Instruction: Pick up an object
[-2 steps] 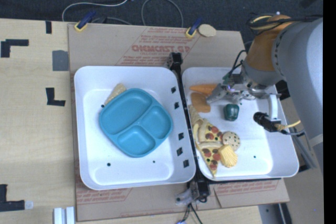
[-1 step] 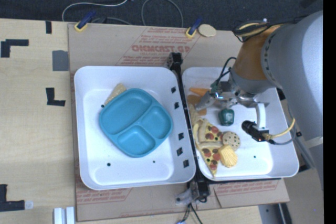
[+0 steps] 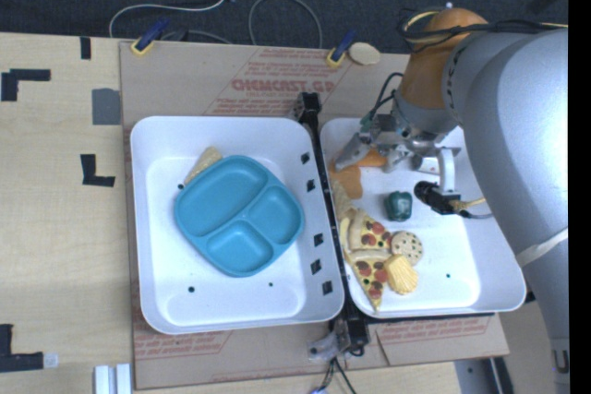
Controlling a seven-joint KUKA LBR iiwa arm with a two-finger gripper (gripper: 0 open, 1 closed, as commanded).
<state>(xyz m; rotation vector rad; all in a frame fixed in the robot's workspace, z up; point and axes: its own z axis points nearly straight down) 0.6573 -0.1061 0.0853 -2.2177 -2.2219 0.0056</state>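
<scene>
Cardboard covered the worktop (image 3: pixel 268 83) under both white bins. My jaws (image 3: pixel 369 148) hung low in the right bin (image 3: pixel 462 291); I couldn't tell their spread. An orange piece (image 3: pixel 347 182) lay just below them, untouched, a green object (image 3: pixel 399 205) beyond, toy pizza (image 3: pixel 367 254) farthest. Nothing lifted yet.

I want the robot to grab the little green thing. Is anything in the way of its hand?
Nothing visible blocks it. The hand sits at the right bin's upper left, over an orange piece. The green thing lies just below it on bare white floor.
</scene>
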